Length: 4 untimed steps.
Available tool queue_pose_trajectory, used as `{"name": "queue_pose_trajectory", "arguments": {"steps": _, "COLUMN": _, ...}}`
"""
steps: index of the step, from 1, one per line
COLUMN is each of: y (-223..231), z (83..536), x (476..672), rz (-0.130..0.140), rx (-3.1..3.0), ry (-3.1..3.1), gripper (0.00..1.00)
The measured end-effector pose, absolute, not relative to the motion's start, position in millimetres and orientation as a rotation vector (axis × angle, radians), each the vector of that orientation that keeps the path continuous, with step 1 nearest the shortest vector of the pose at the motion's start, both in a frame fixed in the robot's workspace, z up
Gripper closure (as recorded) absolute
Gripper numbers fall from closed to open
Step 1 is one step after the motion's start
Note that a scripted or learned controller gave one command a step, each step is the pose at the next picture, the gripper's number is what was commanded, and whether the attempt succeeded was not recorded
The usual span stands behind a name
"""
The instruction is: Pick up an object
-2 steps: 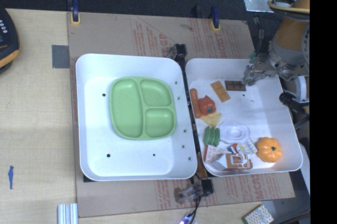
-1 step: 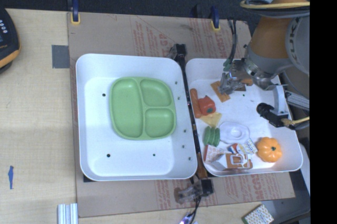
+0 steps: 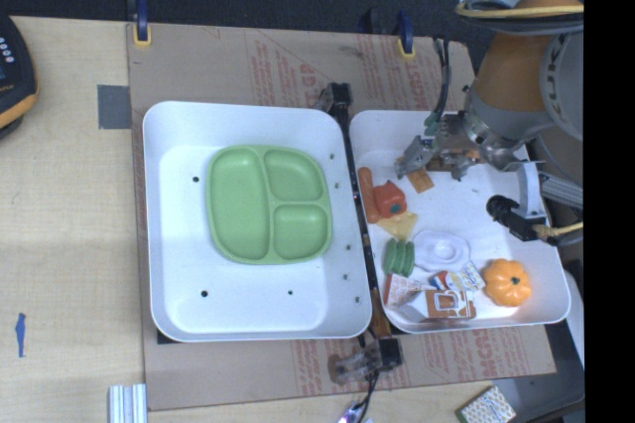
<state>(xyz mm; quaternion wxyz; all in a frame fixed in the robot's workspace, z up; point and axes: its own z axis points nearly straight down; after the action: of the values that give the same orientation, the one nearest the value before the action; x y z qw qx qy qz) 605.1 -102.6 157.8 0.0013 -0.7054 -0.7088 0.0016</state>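
The gripper (image 3: 421,156), fingers spread and holding nothing, hangs in the right bin (image 3: 556,310), above a small orange piece (image 3: 421,181). Crowded toys nearby could let it close on nothing.

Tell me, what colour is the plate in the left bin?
Light green; the plate shows best in the camera view.

Glossy white plastic bins (image 3: 159,212), a matt green plastic divided plate (image 3: 268,204), on brown cardboard (image 3: 248,54) over pale wood bench (image 3: 60,242).

Bright, even overhead light, soft shadows, slight blur.
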Motion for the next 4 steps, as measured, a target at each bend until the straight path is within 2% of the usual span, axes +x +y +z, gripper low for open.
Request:
{"name": "queue_pose_trajectory", "arguments": {"steps": 1, "y": -125, "z": 88, "x": 656.3, "rz": 0.005, "rx": -2.214, "ry": -2.229, "gripper": 0.00}}
{"name": "queue_pose_trajectory", "arguments": {"steps": 2, "y": -125, "z": 106, "x": 657.6, "rz": 0.000, "rx": -2.215, "ry": -2.235, "gripper": 1.00}}
{"name": "queue_pose_trajectory", "arguments": {"steps": 3, "y": -125, "z": 105, "x": 657.0, "rz": 0.002, "rx": -2.213, "ry": -2.233, "gripper": 0.00}}
{"name": "queue_pose_trajectory", "arguments": {"steps": 4, "y": -126, "z": 116, "x": 657.5, "rz": 0.002, "rx": -2.213, "ry": -2.237, "gripper": 1.00}}
